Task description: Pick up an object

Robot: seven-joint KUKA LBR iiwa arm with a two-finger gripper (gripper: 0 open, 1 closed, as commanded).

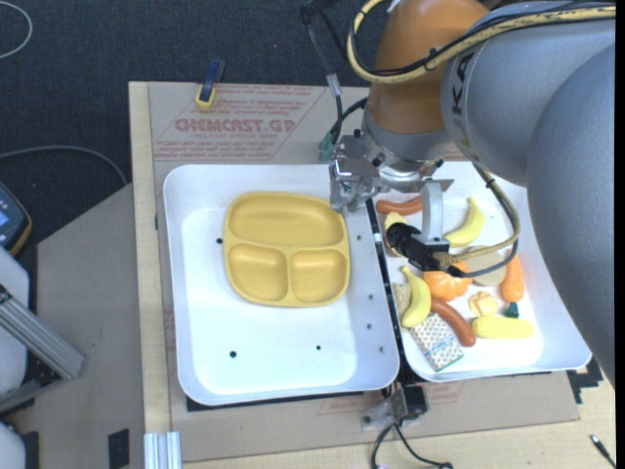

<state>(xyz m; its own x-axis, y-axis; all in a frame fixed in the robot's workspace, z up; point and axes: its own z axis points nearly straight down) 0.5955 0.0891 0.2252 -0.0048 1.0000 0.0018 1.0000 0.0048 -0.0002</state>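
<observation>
The grey arm with its orange band [420,37] reaches in from three o'clock and hangs over the seam between the two shallow white plastic bins, its tool [391,189] low over the ten o'clock corner of the right bin [547,345]; whether that tool is spread or pressed together cannot be told, since the wrist and cables hide its tips. The left bin [195,291] holds a yellow plastic plate with three compartments [286,247], lying flat toward twelve o'clock of that bin. The right bin carries a heap of toy food: a yellow plastic banana [467,225] near the top, a second yellow banana [416,299] at nine o'clock of the heap, an orange carrot [513,279] at three o'clock, a brownish-red sausage [455,321] just below the centre, a pale yellow corn-like piece [503,328] at five o'clock, and a small patterned packet [435,343] at six o'clock. A red sausage-shaped piece [398,204] lies right by the tool. Both bins rest on a brown cardboard-covered surface [244,120], where a blue and yellow clamp [208,84] sits at eleven o'clock.
</observation>
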